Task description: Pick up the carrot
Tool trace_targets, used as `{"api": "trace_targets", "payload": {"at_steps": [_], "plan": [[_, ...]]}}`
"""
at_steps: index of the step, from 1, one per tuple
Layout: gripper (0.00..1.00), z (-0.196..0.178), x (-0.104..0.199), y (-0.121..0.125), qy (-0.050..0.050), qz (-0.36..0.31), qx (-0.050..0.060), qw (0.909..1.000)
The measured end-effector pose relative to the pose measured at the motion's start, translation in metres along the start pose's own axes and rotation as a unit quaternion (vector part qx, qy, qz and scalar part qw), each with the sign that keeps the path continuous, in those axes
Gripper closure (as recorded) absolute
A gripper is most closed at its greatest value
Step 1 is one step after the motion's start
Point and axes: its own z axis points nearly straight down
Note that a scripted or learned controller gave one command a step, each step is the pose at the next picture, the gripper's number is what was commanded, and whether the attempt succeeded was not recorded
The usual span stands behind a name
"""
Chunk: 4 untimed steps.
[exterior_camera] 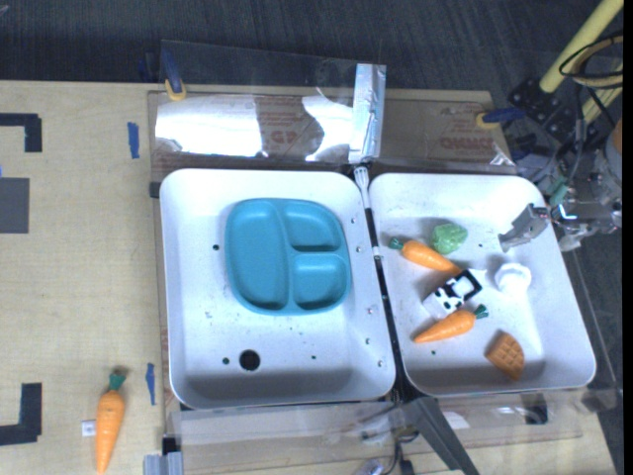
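Observation:
Two orange carrots with green tops lie in the right bin [564,305]. One carrot [427,255] rests near the bin's left wall and the other carrot [447,326] lies lower, toward the middle. A third carrot [108,419] lies outside the bins on the bench at the lower left. My gripper [524,228] hangs over the right bin's upper right corner, well to the right of both carrots in the bin. Nothing shows between its fingers.
A blue divided plate [287,255] sits in the left bin [188,354]. The right bin also holds a green lump [449,236], a black-and-white toy [455,290], a small white round piece [512,277] and a brown waffle piece [505,354].

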Motion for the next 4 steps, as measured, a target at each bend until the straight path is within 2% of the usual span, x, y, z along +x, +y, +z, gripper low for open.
{"api": "trace_targets", "payload": {"at_steps": [1,2,3,4], "plan": [[0.00,0.148,-0.015,0.015,0.000,-0.096,-0.002,0.9953],[0.00,0.164,0.049,0.025,-0.004,-0.095,-0.011,0.9954],[0.00,0.169,0.050,0.002,-0.009,-0.080,-0.035,0.9961],[0.00,0.170,0.052,0.058,-0.001,0.027,-0.019,0.9995]]}}
